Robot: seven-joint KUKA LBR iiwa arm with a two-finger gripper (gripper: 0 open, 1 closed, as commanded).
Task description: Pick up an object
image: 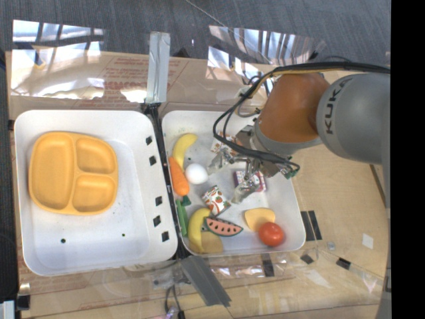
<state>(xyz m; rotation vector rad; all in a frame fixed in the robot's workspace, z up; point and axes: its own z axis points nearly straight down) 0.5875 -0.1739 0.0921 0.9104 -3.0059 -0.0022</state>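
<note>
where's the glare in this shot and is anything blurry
Camera view: strong glare on the reflective strips beyond the bins and on the film behind the right bin; the yellow divided tray and the left bin are evenly lit with soft shadows; the gripper is small and cluttered by cables, so its detail is hard to read.

place: robot lab test bench
arm: grey kuka arm (345,115) with orange band, reaching in from 3 o'clock
bench: two white bins (40,244) side by side on taped cardboard (113,78)
floor: dark carpet (80,2) at 12 o'clock
props: toy food (216,226) in the right bin, yellow tray (73,173) in the left
fixings: grey tape (158,65), black tape marks (311,224) at 5 o'clock
</note>
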